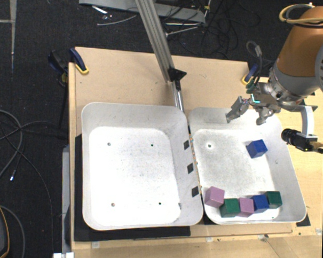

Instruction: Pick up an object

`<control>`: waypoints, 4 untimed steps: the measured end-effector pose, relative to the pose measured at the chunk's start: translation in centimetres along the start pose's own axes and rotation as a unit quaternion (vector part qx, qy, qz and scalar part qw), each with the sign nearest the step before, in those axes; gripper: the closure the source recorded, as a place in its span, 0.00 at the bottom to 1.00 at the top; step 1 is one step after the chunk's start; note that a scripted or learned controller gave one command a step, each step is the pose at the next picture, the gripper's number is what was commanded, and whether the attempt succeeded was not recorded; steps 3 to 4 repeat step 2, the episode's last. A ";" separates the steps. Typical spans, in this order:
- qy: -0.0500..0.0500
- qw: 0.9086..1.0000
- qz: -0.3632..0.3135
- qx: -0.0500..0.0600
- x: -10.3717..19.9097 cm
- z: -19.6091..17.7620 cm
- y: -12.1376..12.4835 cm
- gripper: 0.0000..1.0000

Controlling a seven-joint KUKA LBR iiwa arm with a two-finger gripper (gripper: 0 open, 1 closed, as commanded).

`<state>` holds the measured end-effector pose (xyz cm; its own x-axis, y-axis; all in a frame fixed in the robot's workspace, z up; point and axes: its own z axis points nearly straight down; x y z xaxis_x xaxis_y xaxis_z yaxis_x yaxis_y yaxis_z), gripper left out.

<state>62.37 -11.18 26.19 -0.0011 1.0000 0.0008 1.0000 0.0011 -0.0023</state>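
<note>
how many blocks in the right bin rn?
6. One blue block sits alone near the bin's far right. Five line the near edge, left to right: purple block, green block, second purple block, second blue block, second green block. None looks hidden.

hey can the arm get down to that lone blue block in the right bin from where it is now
Probably yes. The end effector hangs open over the right bin's far edge, and the blue block sits alone just in front of it, apart from the row of blocks at the near wall.
</note>
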 end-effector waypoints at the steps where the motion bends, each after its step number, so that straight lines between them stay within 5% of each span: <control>1: 0.000 1.000 -0.002 -0.003 1.1 -1.7 0.7 0.00; 2: -0.001 1.000 0.003 0.003 -5.4 11.9 0.0 0.00; 4: -0.001 1.000 0.003 0.003 -5.4 11.9 0.0 0.00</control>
